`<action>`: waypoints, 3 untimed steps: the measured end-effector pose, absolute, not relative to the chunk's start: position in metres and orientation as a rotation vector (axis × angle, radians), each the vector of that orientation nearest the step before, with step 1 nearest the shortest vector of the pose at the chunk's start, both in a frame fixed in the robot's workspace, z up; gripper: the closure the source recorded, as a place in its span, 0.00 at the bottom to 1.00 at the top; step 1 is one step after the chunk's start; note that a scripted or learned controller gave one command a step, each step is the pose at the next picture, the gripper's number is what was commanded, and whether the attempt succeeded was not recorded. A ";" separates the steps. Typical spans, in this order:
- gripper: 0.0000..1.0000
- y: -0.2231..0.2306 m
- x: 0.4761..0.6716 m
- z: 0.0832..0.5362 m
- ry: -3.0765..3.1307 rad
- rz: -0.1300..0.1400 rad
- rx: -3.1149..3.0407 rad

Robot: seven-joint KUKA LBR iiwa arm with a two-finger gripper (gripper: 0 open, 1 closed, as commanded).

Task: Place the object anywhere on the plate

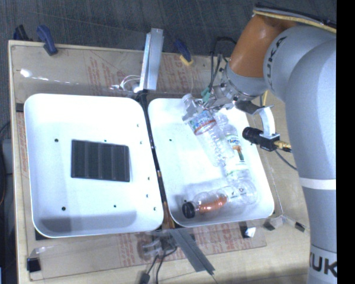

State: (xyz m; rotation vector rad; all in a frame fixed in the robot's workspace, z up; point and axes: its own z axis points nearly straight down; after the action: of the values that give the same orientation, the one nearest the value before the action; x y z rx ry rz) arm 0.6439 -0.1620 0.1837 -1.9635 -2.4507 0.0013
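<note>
The grey KUKA arm with its orange band reaches in from three o'clock, and its two-finger gripper point(208, 102) sits over the twelve o'clock end of the right shallow white bin point(171, 158), right at a small clear plastic bottle with a red-brown label point(200, 120). The bottle looks tilted and seems to be at the fingertips, but glare and clutter make it impossible to tell whether the fingers are apart or clamped on it. Just toward five o'clock lies a larger clear plastic bottle with a white label point(229, 149), touching or nearly touching the small one, and at six o'clock in the same bin lies a clear bottle with a dark cap and amber contents point(213, 203). The dark ribbed rectangular plate point(100, 160) rests in the left white bin point(47, 123), well apart toward nine o'clock. The risk is a shallow or off-centre grip on slick round plastic, so the bottle could slip out on lifting, or drag its neighbour along.
</note>
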 end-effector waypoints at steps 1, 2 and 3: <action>1.00 -0.093 0.622 0.230 -2.498 0.003 -1.901; 1.00 -0.092 0.622 0.239 -2.501 0.005 -1.894; 1.00 -0.043 0.601 0.284 -2.194 0.003 -2.247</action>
State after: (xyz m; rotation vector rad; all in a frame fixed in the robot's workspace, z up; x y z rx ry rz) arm 0.6014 -0.0432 0.2835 -2.2470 -2.1943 0.0026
